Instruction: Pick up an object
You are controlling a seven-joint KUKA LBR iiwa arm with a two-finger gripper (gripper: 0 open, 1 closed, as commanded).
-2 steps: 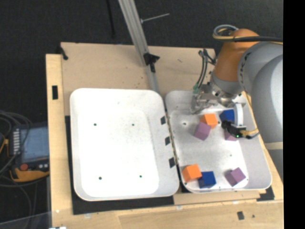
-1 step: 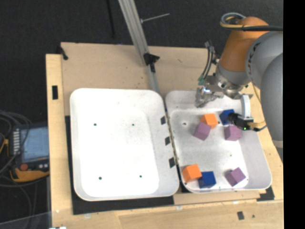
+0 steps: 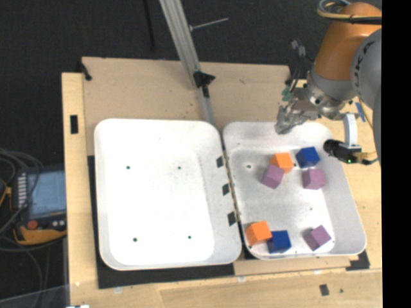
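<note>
At about one o'clock over the right bin [image 3: 334,197], the gripper [image 3: 286,126] hangs near the bin's top edge, and its tips look close together with nothing between them, so it holds no block. All the blocks sit in this bin. An orange block [image 3: 282,162] touches a purple block [image 3: 271,176] near the middle, with a blue block [image 3: 307,156] and another purple block [image 3: 313,179] just beside them toward three o'clock. Down at six o'clock, a second orange block [image 3: 258,231] presses against a second blue block [image 3: 279,241], and a third purple block [image 3: 316,237] sits near them. The left bin [image 3: 160,191] lies toward nine o'clock. The trouble I can guess at is crowding: the blocks touch each other, so a finger may land on top of a neighbor, push both away, or pinch a corner and let it slip. The bin wall could also bump the fingers.
</note>
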